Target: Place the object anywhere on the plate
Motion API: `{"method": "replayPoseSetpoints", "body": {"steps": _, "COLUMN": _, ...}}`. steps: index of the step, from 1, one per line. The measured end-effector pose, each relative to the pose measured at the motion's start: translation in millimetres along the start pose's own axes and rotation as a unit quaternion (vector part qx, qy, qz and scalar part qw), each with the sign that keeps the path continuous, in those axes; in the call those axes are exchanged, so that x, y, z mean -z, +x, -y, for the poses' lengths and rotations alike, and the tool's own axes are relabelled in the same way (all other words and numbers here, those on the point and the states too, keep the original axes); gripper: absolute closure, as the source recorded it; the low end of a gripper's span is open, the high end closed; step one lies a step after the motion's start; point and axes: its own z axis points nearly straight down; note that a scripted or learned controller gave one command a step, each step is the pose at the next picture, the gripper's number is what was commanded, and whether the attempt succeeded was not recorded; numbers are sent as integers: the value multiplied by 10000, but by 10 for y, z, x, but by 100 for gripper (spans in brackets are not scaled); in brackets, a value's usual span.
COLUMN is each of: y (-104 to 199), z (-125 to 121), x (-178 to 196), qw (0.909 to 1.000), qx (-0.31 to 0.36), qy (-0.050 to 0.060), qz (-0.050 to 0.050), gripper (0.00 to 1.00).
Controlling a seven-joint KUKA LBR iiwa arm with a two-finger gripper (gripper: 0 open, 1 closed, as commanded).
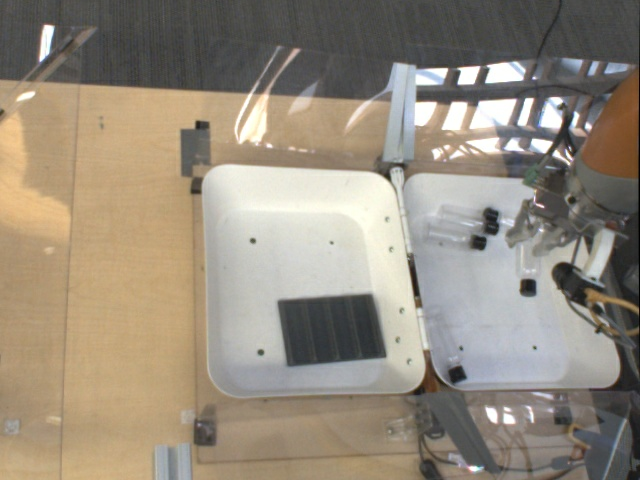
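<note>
Reaching in from the right edge of the frame, the grey arm with the orange band point(612, 143) is hanging over the upper right part of the shallow white plastic bin on the right point(500, 343). Its metal two-finger gripper point(545, 230) is pointing left and down toward the bin floor. I am seeing the gripper as a tangle of silver brackets, and I cannot tell how far open it is or whether it has hold of anything. Dark cables point(590, 298) are looping below the wrist and running off the right edge.

The task's things are lying in that right bin. Two clear plastic tubes with black caps point(455, 228) are lying side by side in its upper left part. A third clear tube with a black cap point(526, 268) is lying just beside the gripper, its cap toward the bottom of the frame; whether it is touching the gripper I cannot make out. A small black-capped piece point(456, 374) is sitting at the bin's lower left corner, its clear body too faint to read.

The dark grey ribbed rectangular plate point(330, 330) is lying flat in the lower middle of the rounded white bin on the left point(240, 268), well apart from the tubes. Both bins are resting on the pale wooden bench point(100, 268).
</note>
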Motion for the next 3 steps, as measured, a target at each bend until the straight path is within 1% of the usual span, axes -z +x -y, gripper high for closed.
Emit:
{"method": "replayPoseSetpoints", "body": {"steps": 1, "y": 890, "z": -640, "x": 70, "qw": 9909, "qx": 1349, "qy": -9, "qz": -6, "gripper": 100}}
{"method": "replayPoseSetpoints", "body": {"steps": 2, "y": 1510, "z": -92, "x": -102, "qw": 9988, "qx": -484, "qy": 16, "qz": -5, "gripper": 100}}
{"method": "replayPoseSetpoints", "body": {"steps": 3, "y": 2335, "z": -30, "x": -94, "qw": 9614, "qx": -2750, "qy": 12, "qz": -3, "gripper": 100}}
